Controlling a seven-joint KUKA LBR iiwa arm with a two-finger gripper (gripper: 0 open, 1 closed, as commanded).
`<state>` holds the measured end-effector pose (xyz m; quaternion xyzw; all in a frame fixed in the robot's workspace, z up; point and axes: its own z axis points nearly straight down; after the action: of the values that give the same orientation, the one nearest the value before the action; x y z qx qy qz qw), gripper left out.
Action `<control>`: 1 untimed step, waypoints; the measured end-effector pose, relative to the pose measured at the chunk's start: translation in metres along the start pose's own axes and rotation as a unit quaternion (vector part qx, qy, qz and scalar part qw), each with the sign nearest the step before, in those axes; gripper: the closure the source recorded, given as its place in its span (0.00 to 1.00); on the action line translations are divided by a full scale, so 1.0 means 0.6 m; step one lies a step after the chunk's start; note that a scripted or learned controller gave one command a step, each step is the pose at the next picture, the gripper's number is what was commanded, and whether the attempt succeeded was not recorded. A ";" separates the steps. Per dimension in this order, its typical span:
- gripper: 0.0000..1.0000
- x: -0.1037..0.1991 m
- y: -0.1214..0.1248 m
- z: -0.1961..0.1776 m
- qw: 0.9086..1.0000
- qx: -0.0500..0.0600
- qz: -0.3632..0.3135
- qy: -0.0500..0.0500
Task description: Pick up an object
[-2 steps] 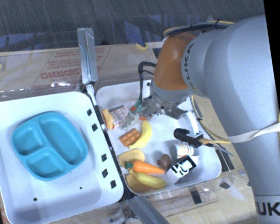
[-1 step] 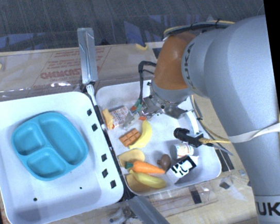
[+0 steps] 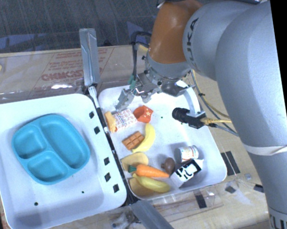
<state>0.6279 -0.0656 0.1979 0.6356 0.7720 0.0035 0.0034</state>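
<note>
Over right bin's [image 3: 202,129] back-left corner, gripper [image 3: 125,99] hangs just above a white packet [image 3: 124,118]; grip state can't tell. Carrot [image 3: 151,171], 2 bananas nearby; blue tray [image 3: 49,146] in left bin [image 3: 19,210].

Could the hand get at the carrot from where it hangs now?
Probably yes. The carrot lies on top of the pile near the right bin's front, uncovered, and the hand hangs over that bin's far end.
</note>
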 end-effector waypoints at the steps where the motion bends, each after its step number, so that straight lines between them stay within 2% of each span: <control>1: 0.00 -0.128 0.014 0.065 1.000 0.007 -0.019 0.000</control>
<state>0.6512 -0.1395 0.1588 0.6212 0.7837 -0.0020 -0.0012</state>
